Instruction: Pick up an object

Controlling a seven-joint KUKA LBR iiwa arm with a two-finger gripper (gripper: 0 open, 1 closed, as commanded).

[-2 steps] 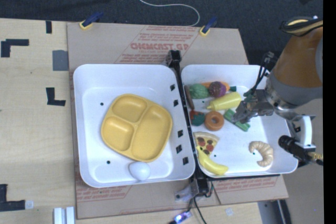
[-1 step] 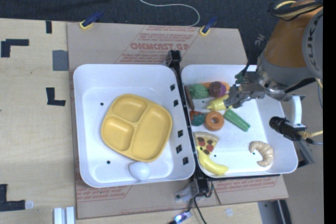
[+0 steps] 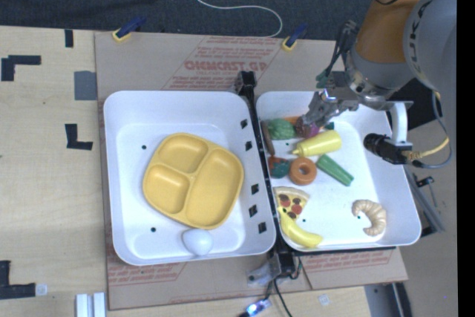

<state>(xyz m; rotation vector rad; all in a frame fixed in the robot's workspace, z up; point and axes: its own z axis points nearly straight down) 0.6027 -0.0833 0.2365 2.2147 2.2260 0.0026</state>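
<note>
- Cardboard [image 3: 223, 67] under both bins carries mirrored red print, too blurred to read; no other labels or brands visible on anything.
- Left bin [image 3: 122, 115], left of the divider: yellow compartment plate [image 3: 194, 179] in the middle, white egg-like piece [image 3: 197, 240] just in front of it. Well apart from the pincer.
- Right bin [image 3: 401, 230], right of the divider: toy-food cluster near its back-left corner. Green leafy piece [image 3: 280, 128], orange doughnut [image 3: 303, 171], green pepper-like stick [image 3: 336, 172], pizza slice [image 3: 291, 200], banana [image 3: 299, 234], croissant [image 3: 371, 217].
- Likely target: yellow bottle [image 3: 318, 144], long axis running left-to-right, tilted up toward the right.
- Pincer [image 3: 315, 117] sits just behind the bottle's right end, over a dark red piece [image 3: 305, 128]. Nearest move is a short shift forward.
- Pincer state: cannot tell, fingertips are lost in the clutter; nothing visibly gripped.
</note>
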